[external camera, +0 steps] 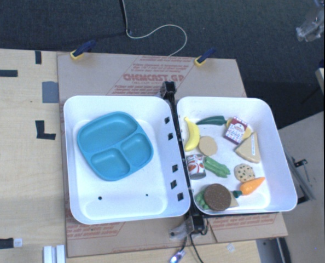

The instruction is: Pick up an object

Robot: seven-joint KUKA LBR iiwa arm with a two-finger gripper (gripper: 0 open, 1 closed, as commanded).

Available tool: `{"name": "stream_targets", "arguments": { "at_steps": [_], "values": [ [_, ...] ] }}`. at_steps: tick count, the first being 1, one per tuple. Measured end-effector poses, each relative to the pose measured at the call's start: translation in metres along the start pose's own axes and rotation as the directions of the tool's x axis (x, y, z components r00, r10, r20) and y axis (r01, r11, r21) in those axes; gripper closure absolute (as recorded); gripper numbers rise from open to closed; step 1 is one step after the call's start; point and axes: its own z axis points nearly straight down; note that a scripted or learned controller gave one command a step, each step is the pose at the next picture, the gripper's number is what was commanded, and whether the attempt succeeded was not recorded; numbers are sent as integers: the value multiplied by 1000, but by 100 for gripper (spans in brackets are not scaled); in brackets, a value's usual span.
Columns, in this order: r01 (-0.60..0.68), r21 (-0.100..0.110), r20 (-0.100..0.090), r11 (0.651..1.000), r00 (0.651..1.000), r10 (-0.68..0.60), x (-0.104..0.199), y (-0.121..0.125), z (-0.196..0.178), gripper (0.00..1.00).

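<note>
Toys crowd the right bin (276, 147), the banana (192, 134) lying lengthwise against its left wall, farthest from my right-side reach; my tool's state I cannot tell.

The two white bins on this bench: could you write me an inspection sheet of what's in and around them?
Surface: wooden bench with a cardboard sheet under two shallow white bins.
Job's things: right white bin holds a yellow toy banana, orange toy carrot, round brown burger patty, green pea pod, small red-labelled can, speckled cookie and other toy foods.
Clutter: left white bin holds a blue divided plastic plate.
Grippers: nothing seen.
Cables: thin pale cable looping behind the bench.
Surroundings: dark carpet; yellow-and-blue clamps on the cardboard.
</note>
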Motion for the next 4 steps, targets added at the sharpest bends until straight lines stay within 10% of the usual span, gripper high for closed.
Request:
{"name": "stream_targets", "arguments": {
  "at_steps": [4],
  "values": [
    [4, -1, 6, 1000, 1000, -4, 2, 2, -40, 100]
  ]
}}
